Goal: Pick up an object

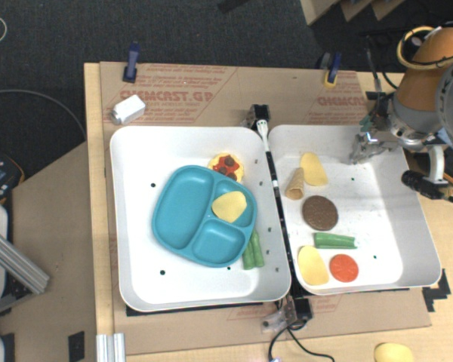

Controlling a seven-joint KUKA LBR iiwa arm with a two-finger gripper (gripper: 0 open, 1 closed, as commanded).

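The right bin point(408, 225) holds several toy foods: a yellow chip point(313, 169), a tan cone point(295, 184), a brown round cookie point(319, 212), a green pod point(334, 240), a pale yellow slice point(312, 265) and a red disc point(343, 268). My gripper point(361, 146) hangs over that bin's far right corner, right of the yellow chip and apart from every item. Nothing shows under it but bare bin floor.
The left bin point(132, 202) carries a blue divided plate point(189, 221) with a yellow piece point(229, 206) on it, a small pizza toy point(226, 164) behind it and a green pod point(252, 251) at its right. A black divider point(270, 172) runs between the bins. The arm point(426, 81) stands at the right.
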